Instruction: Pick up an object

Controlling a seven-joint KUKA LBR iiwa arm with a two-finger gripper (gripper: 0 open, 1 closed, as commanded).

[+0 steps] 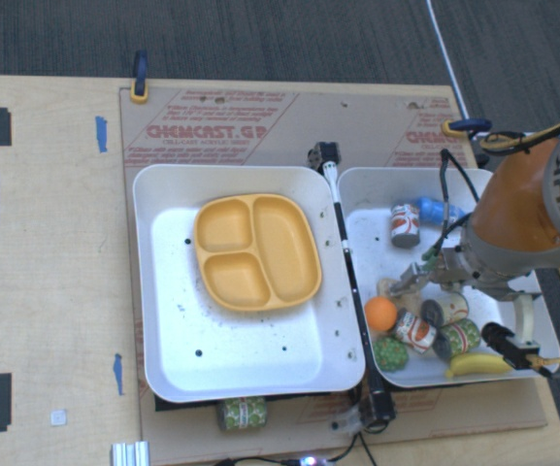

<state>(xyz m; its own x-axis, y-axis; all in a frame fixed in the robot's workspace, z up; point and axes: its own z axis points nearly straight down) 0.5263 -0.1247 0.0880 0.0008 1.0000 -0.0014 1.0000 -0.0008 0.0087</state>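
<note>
At the right of the frame the arm (517, 207), grey with an orange band, reaches down into the right bin (372, 207). Its end effector (435, 275) sits low over the clutter in that bin's lower half, presumably because that is where the graspable things lie thickest. Whether it is released or clenched I cannot tell: the wrist hides most of it.

The candidates crowd the lower part of that bin. An orange ball (380, 314) is smooth and round, just left of the end effector. Below it lies a bumpy green lump (390, 353), perhaps toy broccoli. A small red-and-white can (415, 330) lies tilted beside them, a green-labelled can (462, 337) sits to its right, and a curved yellow banana (478, 365) lies along the bin's lower edge. Higher up, well apart from the pile, stand another small can (405, 224) and a blue object (432, 210).

The left bin (163, 289) holds a yellow three-compartment plate (257, 251) of glossy plastic. Both bins rest on a board printed in red on the wooden worktop (47, 289).
</note>
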